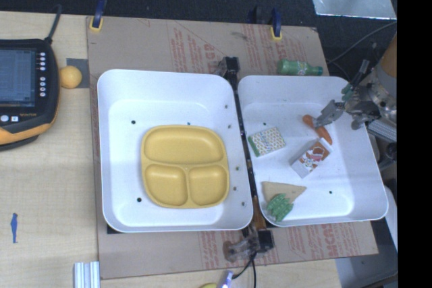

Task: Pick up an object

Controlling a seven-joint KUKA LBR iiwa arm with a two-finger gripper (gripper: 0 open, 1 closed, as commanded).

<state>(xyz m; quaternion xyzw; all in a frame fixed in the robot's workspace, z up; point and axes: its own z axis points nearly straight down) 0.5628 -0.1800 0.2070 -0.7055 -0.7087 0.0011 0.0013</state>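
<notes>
Beside the pincer [332, 112], a slim orange, seemingly carrot-like object [318, 128].

A black-and-orange control pendant [23, 94] lies at the left edge, a yellow ball [70, 76] just beside it. A green bottle [299, 67] lies above the right bin.

Wooden bench [47, 199], cardboard sheet [169, 44], two bins [108, 145]

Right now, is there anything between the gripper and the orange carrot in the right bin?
Nothing visible stands between them. The gripper is directly beside the carrot in the upper right part of the right bin. The small carton lies below the carrot, and the green patterned packet lies to its left, both off that line.
</notes>
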